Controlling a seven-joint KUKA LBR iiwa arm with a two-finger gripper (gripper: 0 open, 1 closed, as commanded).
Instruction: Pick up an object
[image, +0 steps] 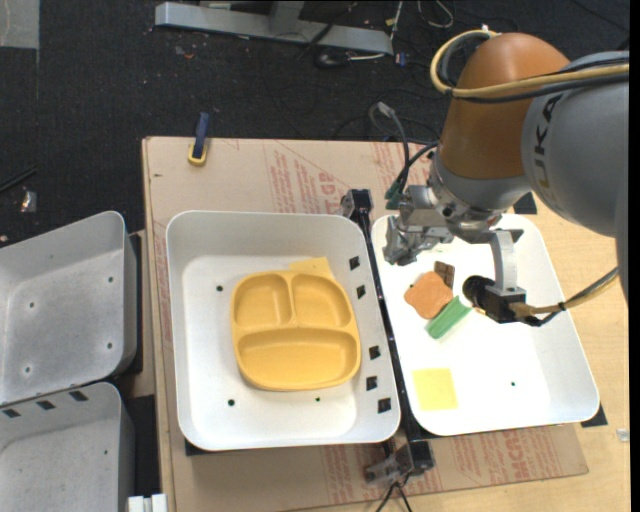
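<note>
A cardboard-topped bench (260, 165) holds two white bins. The grey gripper (415, 240) hovers above the right bin (540, 400); its grasp can't be told. Best descend squarely over the orange slice (429, 294).

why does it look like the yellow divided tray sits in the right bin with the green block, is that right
Not quite. The camera view shows the yellow divided tray in the left bin. The green block does lie in the right bin, beside an orange piece and a yellow square.
</note>
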